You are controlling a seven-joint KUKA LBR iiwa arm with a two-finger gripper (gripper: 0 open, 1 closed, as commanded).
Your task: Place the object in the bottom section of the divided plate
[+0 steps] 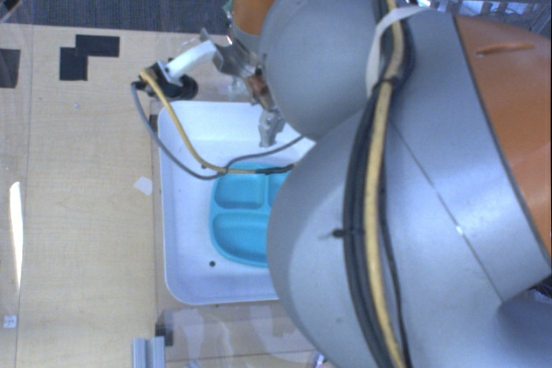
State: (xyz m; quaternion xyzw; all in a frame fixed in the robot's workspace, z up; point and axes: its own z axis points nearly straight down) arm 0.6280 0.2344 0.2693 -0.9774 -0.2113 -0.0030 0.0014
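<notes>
The hand (269, 127) hangs over the white bin (185, 271) above the blue plate (241, 224); its grip state cannot be told, and the object is hidden, leaving handling unjudgeable.

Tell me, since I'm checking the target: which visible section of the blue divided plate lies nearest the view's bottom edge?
On the blue divided plate, the lower section is nearest; the upper section sits above it, across a raised divider.
</notes>
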